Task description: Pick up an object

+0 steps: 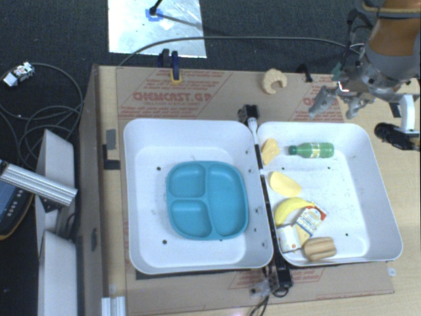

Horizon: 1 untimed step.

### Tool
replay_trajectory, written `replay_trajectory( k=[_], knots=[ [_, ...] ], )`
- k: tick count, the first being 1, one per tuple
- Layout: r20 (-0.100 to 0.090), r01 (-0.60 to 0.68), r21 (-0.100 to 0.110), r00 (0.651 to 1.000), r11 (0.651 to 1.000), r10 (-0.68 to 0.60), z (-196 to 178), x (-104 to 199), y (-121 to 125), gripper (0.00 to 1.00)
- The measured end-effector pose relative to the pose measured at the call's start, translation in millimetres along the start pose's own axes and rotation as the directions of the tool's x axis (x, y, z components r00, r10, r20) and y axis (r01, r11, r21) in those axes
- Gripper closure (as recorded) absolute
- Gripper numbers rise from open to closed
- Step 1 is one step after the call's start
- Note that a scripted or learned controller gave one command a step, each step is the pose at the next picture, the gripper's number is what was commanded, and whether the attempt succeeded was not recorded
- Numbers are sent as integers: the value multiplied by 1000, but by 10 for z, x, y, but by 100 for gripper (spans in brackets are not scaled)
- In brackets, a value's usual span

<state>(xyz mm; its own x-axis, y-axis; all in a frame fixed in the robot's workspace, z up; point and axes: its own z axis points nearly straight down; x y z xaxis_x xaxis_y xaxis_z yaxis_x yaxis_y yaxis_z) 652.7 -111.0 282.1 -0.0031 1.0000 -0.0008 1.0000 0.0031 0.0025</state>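
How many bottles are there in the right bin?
1. The green bottle lies on its side near the far wall of the right bin, apart from the cluster of yellow food items along the bin's left side. Another could be hidden under that cluster.

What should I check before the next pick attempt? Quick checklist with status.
1. Gripper free of objects: ok, nothing between the fingers.
2. Gripper over right bin: not ok, it hangs above the bin's far rim.
3. Isolated target available: ok, green bottle lies alone near the far wall.
4. Near-corner cluster separable: not ok, banana, packet and bread roll touch.
5. All objects binned: not ok, croissant lies on the bench.
6. Blue tray in left bin: ok.
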Motion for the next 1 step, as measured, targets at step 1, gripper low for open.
replay_trajectory(
  k=[1],
  knots=[
    [-1, -2, 5, 1000, 1000, 2, 1022, -377, 146, 0]
  ],
)
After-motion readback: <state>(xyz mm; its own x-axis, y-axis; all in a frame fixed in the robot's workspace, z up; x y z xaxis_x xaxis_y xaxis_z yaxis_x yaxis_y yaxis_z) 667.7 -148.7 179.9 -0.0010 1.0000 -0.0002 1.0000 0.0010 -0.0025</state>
